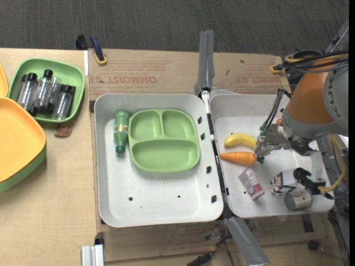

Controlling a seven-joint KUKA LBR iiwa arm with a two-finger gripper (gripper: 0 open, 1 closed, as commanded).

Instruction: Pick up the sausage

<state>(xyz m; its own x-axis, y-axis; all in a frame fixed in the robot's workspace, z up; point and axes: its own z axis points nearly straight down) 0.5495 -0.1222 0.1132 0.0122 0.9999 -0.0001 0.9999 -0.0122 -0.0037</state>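
My gripper (262, 148) reaches down into the right bin (233, 204), with the grey and orange arm (313, 107) above it. It hangs close over the right ends of a yellow banana (239, 141) and an orange carrot (238, 158), which lie side by side in the middle of that bin. The arm's wrist hides the bin floor just right of the gripper.
The right bin also holds a pink and white packet (251, 183), a grey can (298, 199) and a small black and white item (283, 183). In the left bin (155, 204) sit a green divided plate (164, 140) and a green bottle (121, 131). A green tray of vials (47, 90) and orange plates (19, 148) lie on the left bench.
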